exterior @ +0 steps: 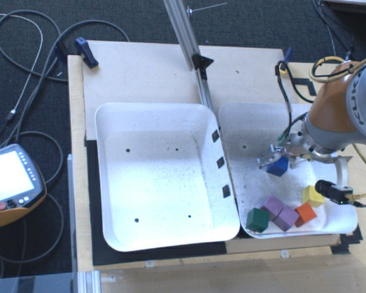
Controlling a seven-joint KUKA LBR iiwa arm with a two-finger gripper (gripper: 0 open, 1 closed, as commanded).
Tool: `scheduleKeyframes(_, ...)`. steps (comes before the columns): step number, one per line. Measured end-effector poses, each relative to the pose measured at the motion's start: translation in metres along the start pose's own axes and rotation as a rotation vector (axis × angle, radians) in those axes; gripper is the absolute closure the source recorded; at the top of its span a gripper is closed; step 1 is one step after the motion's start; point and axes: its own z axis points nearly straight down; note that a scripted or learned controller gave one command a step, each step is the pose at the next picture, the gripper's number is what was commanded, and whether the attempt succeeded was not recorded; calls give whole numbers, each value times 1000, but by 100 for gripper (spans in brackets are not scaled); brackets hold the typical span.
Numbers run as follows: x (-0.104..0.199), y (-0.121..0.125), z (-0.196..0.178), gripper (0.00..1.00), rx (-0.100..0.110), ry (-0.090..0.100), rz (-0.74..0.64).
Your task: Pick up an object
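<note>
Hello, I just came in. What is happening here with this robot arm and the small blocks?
The arm has its gripper low over the right bin, at a blue block. Whether the block is actually gripped cannot be told from this view. Green, two purple, orange and yellow blocks lie at the bin's near end.

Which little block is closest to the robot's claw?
The blue block, right at the gripper. The green, purple, orange and yellow blocks sit together nearer the right bin's front edge.
</note>
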Motion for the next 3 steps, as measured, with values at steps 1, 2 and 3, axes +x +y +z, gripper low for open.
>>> scheduleKeyframes(1, 1, 0, -11, 100, -2, 1, -1)
scheduleKeyframes(2, 86, 29, -105, 100, -7, 4, -10)
scheduleKeyframes(3, 181, -7, -99, 100, 9, 6, -9)
